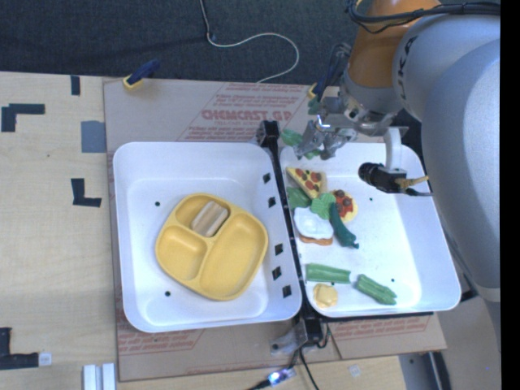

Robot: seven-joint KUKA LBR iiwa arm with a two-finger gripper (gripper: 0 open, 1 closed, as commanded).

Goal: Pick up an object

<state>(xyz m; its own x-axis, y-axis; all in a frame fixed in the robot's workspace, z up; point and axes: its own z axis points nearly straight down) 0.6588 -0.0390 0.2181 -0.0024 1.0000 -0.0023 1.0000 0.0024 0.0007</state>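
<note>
On the bench's left side, the left bin held a yellow divided plate, and a small tan piece lay in the plate's upper compartment. Across the black divider between the two bins, the right bin carried a cluster of toy food — a pizza slice near the top, then a fried egg on toast, a red-and-orange piece and a dark green vegetable touching one another, with a green bean, a small yellow piece and another green piece lower down. Above the pizza slice, at the right bin's upper left corner, the gripper hung from the arm — whether it was open or closed I could not tell. A small green item lay just left of it.
</note>
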